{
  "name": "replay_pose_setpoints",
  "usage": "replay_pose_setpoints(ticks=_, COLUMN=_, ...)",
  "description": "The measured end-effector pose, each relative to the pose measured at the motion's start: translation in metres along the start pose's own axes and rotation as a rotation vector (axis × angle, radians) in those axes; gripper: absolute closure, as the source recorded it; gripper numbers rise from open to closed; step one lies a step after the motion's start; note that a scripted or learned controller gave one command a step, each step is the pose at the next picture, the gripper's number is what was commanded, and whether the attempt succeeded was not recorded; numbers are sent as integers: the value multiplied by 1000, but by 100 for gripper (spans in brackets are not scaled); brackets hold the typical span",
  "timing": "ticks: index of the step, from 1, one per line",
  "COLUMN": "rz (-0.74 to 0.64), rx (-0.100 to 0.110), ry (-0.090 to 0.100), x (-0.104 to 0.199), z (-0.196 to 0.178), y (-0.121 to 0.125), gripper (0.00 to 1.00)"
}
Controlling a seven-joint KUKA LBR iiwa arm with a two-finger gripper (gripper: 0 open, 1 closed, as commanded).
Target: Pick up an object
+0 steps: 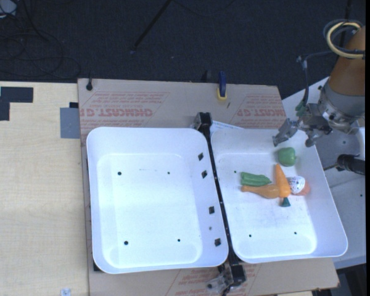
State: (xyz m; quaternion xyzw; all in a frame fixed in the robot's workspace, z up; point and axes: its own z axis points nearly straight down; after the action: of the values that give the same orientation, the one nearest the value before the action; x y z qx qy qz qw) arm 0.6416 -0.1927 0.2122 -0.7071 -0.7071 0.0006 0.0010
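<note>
A light wooden tabletop (31, 184) fills the left side, with a cardboard sheet (142, 106) laid over its right part. On the cardboard sit two shallow white bins side by side.

The left bin (95, 196) has only bare white floor. A black clamp strip (209, 184) runs between the two bins.

The right bin (330, 227) holds a small cluster of toys in its upper middle: a green pepper-like piece (254, 179), an orange carrot-shaped piece (281, 180) lying across a second orange piece (262, 192), a small white and red item (297, 184) touching them on the right, and a round green ball (287, 156) just above, slightly apart from the rest.

At the far right, the grey arm reaches in. Its tool (294, 135) hangs above the bin's upper right corner, fingers spread wide and grasping nothing.

The step looks like the approach before a grasp. The green ball lies nearest, just below the tool, so the next move likely calls for lowering straight over it and closing around its round sides without it rolling away.
</note>
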Motion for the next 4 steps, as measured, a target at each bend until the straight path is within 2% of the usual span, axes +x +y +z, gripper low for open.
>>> replay_pose_setpoints(ticks=1, rz=0, rx=-8, ry=1, x=42, z=124, y=-32, gripper=0)
replay_pose_setpoints(ticks=2, rz=2, rx=-12, ry=-2, x=25, z=120, y=-77, gripper=0)
replay_pose_setpoints(ticks=3, rz=-6, rx=2, ry=5, x=109, z=126, y=-81, gripper=0)
replay_pose_setpoints(ticks=4, rz=3, rx=2, ry=0, x=103, z=115, y=-81, gripper=100)
